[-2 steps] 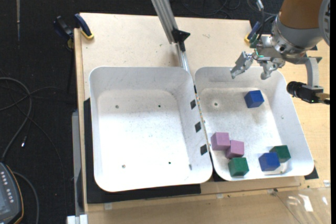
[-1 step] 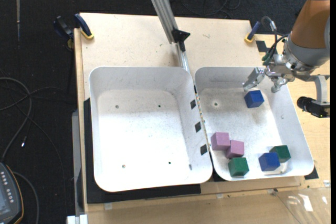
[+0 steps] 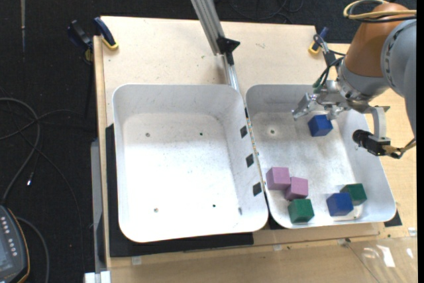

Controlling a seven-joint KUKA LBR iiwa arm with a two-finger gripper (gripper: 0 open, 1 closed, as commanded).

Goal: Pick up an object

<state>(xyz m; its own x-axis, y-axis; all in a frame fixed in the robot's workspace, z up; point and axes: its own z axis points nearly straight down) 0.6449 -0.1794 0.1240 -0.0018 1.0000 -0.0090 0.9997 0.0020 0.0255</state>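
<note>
Table carries two white bins side by side; landmark for all positions below is the right bin. Left bin sits just beside it, touching along the shared edge. Arm reaches over the right bin's far right corner, and the tool hangs low over the far half of that bin. A blue cube sits directly under the tool, touching or just below it; contact cannot be settled from this angle. Tool opening: cannot tell, and no object is visibly gripped. Near the bin's front wall lie two pink cubes touching each other, a green cube, a second blue cube and a second green cube. Judgement: approach looks complete, grasp unconfirmed; closing and lifting remain. No object is clear of the bin floor yet.
</note>
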